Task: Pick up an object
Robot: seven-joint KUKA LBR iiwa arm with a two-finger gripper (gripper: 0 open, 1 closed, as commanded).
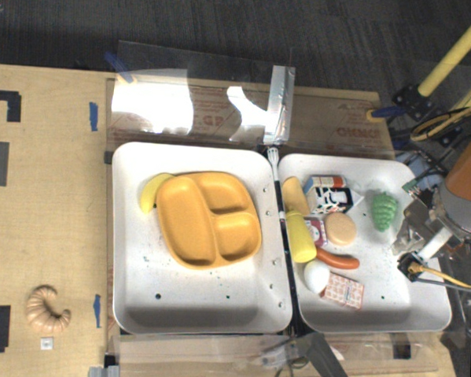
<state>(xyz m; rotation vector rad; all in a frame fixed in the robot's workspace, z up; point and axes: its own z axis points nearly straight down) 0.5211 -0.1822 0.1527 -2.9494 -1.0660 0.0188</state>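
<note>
1. Nearest on the bench, left of both bins, a curled tan croissant toy (48, 309) lies alone on the cardboard: one, well apart from everything else
2. On the near side of the right bin (387, 306) sit one pink patterned packet (343, 290) and one white egg (316, 276), just beside each other
3. Farther in, the same bin holds one red sausage (338, 260), one tan round bun (341, 229), one yellow bottle-shaped piece (301, 235), one small black-and-white carton (329, 196) and one green ridged toy (385, 210); seven pickable things, all lying on the bin floor
4. At the right edge of this bin the gripper (418, 247) hangs over the rim; whether its fingers are spread or closed cannot be told, and nothing is seen between them
5. Judged from this, the pick is not yet done: no object is lifted, so reaching, closing and raising all remain
6. Across in the left bin (129, 257) rest one orange divided tray (208, 218) and one yellow banana (149, 190) touching its far-left edge
</note>
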